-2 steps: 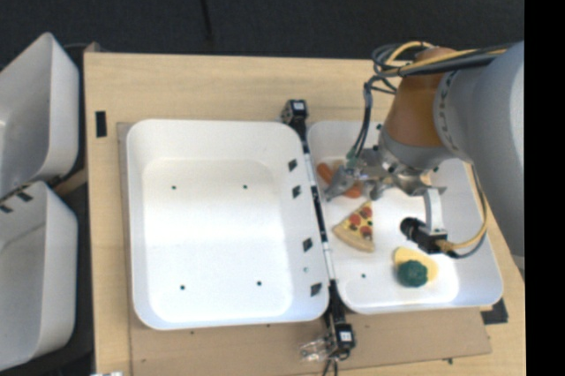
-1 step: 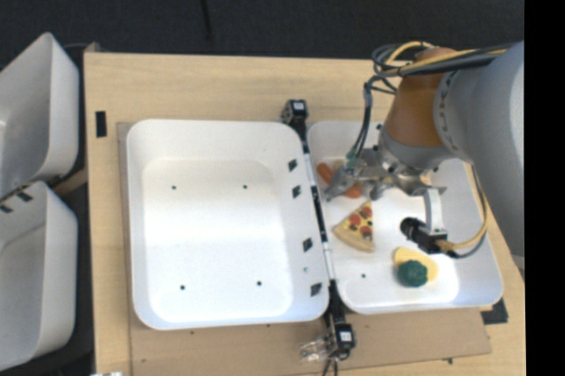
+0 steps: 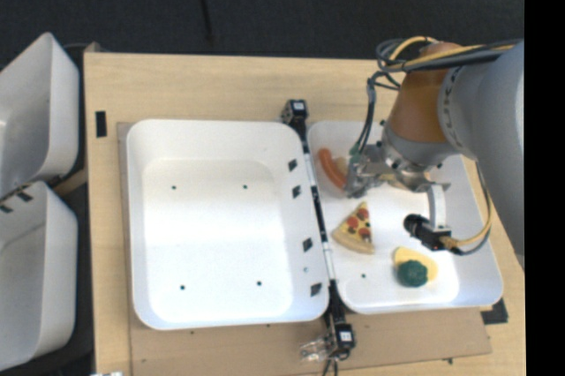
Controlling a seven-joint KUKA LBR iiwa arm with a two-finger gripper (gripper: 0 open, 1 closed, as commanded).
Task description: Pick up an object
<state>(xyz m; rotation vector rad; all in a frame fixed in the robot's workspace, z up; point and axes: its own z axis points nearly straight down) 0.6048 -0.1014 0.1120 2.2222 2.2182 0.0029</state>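
In the right bin lie a toy pizza slice, an orange-red toy sausage near the bin's left wall, and a green and yellow toy toward the front. My gripper hangs low over the bin's back left part, right beside the sausage and just behind the pizza slice. The wrist and arm cover the fingers, so whether anything sits between them is hidden.
The left bin stands next to the right one, with a row of black clips along the shared wall. Cables loop from the wrist over the right bin. White containers stand at the bench's left.
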